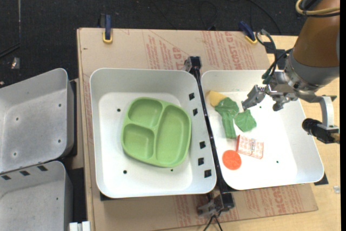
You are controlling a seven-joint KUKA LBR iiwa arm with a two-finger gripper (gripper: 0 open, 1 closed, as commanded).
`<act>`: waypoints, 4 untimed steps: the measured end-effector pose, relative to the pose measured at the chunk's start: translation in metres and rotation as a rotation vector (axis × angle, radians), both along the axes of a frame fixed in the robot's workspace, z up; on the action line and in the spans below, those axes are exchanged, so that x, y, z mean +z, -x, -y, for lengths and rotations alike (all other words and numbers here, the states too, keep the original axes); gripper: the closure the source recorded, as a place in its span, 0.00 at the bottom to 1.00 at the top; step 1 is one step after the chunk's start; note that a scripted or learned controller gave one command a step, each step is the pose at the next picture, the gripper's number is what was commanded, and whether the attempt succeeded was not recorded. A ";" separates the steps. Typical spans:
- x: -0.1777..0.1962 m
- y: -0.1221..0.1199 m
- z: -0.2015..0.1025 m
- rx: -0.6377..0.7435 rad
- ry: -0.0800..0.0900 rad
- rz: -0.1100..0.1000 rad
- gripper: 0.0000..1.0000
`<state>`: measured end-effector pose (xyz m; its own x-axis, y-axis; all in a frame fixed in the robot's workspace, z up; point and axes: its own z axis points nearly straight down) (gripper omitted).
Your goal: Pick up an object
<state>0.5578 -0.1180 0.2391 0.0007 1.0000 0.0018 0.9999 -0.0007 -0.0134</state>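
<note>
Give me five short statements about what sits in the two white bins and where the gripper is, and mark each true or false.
1. The light green divided plastic tray lies in the left white bin. True.
2. The round orange disc lies in the left bin. False: it lies in the right white bin.
3. The gripper hangs over the right bin, beside the crumpled green soft item. True.
4. The small red-and-white packet rests on the divided tray. False: it lies on the right bin's floor, near the orange disc.
5. A yellow item lies at the right bin's upper left, touching the green item. True.
</note>
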 end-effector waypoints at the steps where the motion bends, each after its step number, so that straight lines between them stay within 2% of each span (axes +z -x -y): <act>1: 0.007 -0.002 0.000 0.002 0.002 0.013 0.00; 2: -0.053 -0.003 0.008 -0.001 0.002 0.008 0.00; 4: -0.147 0.001 0.006 -0.001 0.000 0.015 0.00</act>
